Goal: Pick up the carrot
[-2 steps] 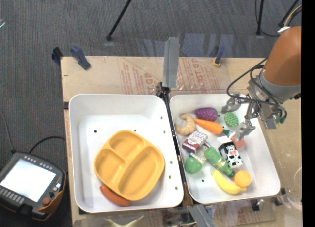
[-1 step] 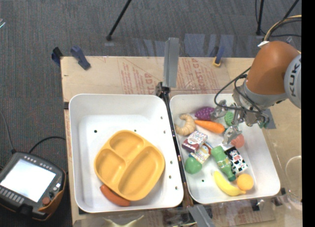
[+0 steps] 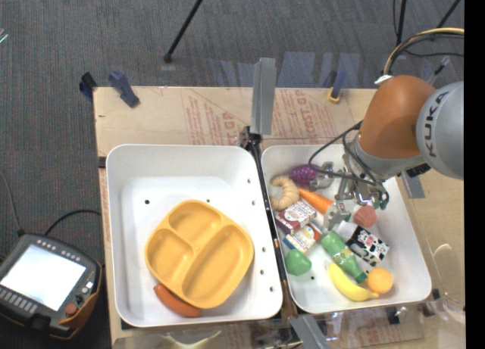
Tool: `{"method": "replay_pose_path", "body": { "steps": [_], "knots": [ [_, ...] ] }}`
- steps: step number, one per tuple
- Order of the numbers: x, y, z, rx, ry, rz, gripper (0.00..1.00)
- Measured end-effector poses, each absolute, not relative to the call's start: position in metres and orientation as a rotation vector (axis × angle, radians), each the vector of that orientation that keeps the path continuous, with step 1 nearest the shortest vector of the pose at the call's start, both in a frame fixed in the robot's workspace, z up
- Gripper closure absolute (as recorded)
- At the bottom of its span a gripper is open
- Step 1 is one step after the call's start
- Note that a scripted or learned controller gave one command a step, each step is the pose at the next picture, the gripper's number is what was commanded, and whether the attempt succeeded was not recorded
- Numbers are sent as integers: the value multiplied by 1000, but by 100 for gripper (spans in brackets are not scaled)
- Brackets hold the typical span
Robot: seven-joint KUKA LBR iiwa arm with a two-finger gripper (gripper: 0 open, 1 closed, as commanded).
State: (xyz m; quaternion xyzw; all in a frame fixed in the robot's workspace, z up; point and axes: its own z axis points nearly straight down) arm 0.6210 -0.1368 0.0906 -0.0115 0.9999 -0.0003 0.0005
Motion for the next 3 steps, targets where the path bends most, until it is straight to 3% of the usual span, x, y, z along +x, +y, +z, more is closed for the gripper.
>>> {"method": "replay_pose_path", "body": {
  "steps": [1,2,3],
  "knots": [
    [582,-102,88,177,3136,2,0],
    [580,-82,88,391,3118,2,0],
    [577,-84,87,-171,3138,3,0]
  ]
}}
